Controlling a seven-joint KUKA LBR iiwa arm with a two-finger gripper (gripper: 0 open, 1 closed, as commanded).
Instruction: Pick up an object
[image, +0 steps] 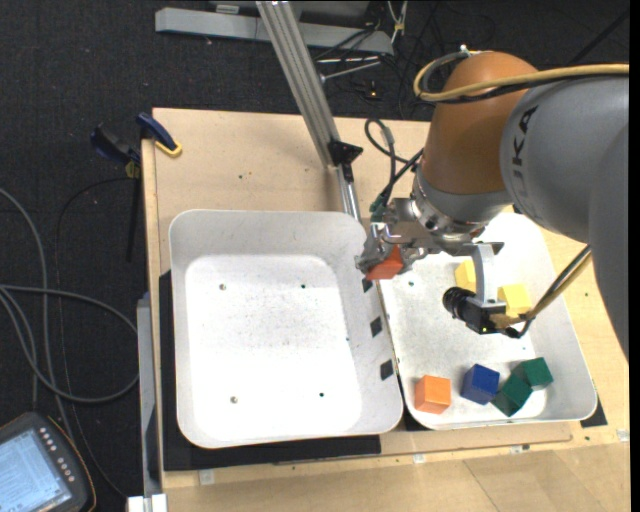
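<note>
- Looking down on the surface, you have the end effector (383, 255) at the left wall of the right bin (560, 400), close to that bin's far-left corner, with a red-orange block (385, 265) showing between its fingers.
- It appears to be pinching that block, though the wrist hides most of the fingers, so treat the hold as probable rather than certain.
- You cannot tell from this slant whether the block rests on the bin floor or is raised off it.
- Judging by its look, the block is a small, stiff, light cube; it should not crush, but smooth faces could slip under a shallow pinch.
- You would do best to hold it across two opposite flat faces, near the middle, not on a corner.
- Elsewhere in the right bin you have a yellow block (514, 298) near the middle, partly behind the cabling, and along the near edge an orange block (433, 392), a blue block (480, 383) and two green blocks (525, 384) touching one another.
- Beside it, the left bin (200, 240) adjoins the wall where the pinch sits, so the rim may snag the block when it is lifted.
</note>
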